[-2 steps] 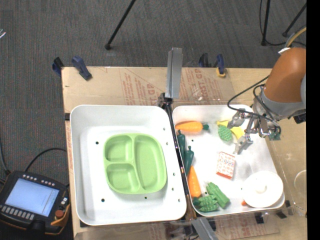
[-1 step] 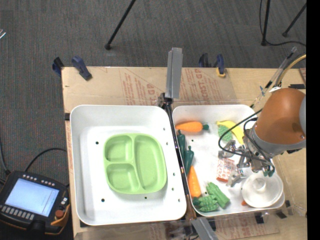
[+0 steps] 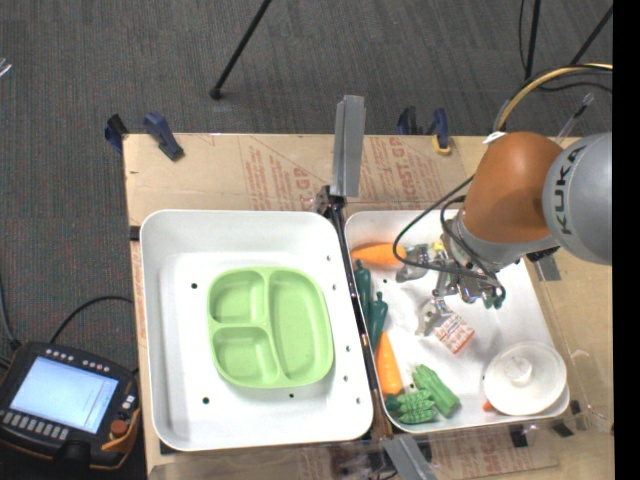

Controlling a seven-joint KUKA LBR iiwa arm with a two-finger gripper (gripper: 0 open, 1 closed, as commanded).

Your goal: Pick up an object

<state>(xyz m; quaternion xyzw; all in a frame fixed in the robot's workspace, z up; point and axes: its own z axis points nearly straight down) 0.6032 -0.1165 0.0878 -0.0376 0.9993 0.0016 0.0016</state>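
Camera view: green tray [image 3: 270,328] in left bin [image 3: 160,268]; right bin [image 3: 545,318] with carrots, white lid [image 3: 524,376]; pincer [image 3: 440,316] state unclear.

Two white bins [image 3: 160,268], two carrots [image 3: 372,254]

Light-green divided tray [image 3: 270,326], white bins [image 3: 160,268]

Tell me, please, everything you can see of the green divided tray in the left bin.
The green divided tray is a pale lime-green, rounded-rectangular plate that looks like moulded plastic. It has three compartments: two smaller ones stacked on its left side and one long one on the right, separated by raised ridges. It lies flat and right side up, turned slightly askew, roughly in the middle of the left white bin. Its compartments hold nothing, and only the bin floor touches it.
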